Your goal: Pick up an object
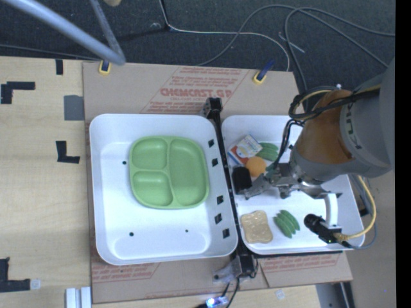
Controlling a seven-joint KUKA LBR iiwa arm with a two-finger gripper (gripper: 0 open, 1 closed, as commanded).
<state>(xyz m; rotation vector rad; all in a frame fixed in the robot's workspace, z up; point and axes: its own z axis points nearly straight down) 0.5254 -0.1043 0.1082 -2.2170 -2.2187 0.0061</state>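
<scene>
The fingers (244,179) sit low at the left edge of the right bin (350,201), dark and bunched against the divider; whether they are parted or closed on anything is impossible to tell. An orange ball (256,166) lies just beside them, a small printed packet (244,148) toward the far edge. A tan cracker (256,226) and green pea pod (287,222) lie near the front edge. The left bin (106,191) holds a green divided plate (169,172).
</scene>
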